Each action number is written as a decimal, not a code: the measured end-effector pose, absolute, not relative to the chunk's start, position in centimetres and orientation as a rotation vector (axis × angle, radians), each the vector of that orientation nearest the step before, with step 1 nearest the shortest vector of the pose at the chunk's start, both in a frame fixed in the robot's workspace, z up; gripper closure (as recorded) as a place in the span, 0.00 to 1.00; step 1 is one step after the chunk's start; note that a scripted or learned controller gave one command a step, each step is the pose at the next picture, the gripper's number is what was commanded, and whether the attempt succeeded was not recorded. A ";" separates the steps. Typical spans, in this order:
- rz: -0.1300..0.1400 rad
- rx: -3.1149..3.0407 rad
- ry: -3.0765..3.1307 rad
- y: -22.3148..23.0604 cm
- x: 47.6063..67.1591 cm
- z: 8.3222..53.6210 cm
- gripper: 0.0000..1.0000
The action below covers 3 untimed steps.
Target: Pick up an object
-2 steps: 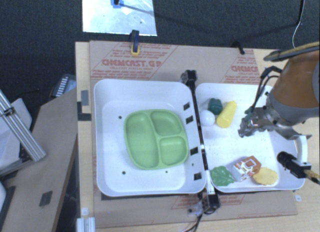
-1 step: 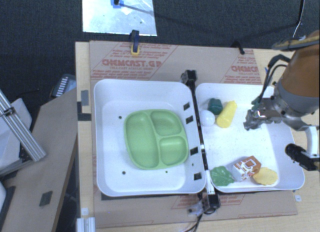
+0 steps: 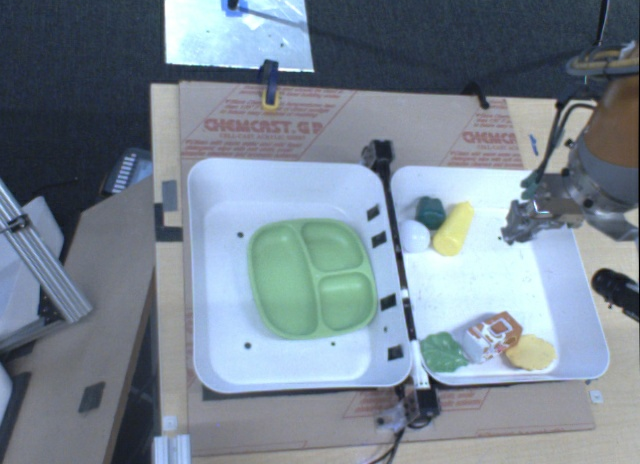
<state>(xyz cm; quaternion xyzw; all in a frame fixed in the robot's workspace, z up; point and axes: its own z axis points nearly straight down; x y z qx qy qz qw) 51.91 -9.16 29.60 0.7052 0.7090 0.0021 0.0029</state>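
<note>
Two shallow white plastic bins sit side by side on the surface. The left bin (image 3: 215, 202) holds one thing — a pale green moulded plastic tray with three compartments (image 3: 312, 277), lying flat near the bin's middle, nothing in its compartments.

The right bin (image 3: 560, 302) carries the loose objects. By its far-left corner, against the divider, a small white ball (image 3: 414, 237) lies touching a yellow oblong plastic piece (image 3: 452, 228), with a dark green rounded lump (image 3: 430, 211) just behind them. Along the near edge lie a crumpled green leafy item (image 3: 443, 352), an orange-and-white patterned block (image 3: 492, 335) beside it, and a yellow rounded piece (image 3: 530, 353) toward the near-right corner.

The grey metal end effector (image 3: 522, 224) hangs over the right bin's far-right part, well apart from every object. Nothing sits between its fingers; how far they are parted is hard to say — the tips are small and blurred here.
</note>
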 end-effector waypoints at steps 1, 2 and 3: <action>0.005 2.209 2.232 -3.3 54.1 28.6 1.00; 0.004 2.210 2.231 1.4 54.9 27.9 1.00; 0.004 2.210 2.232 6.1 57.0 27.4 1.00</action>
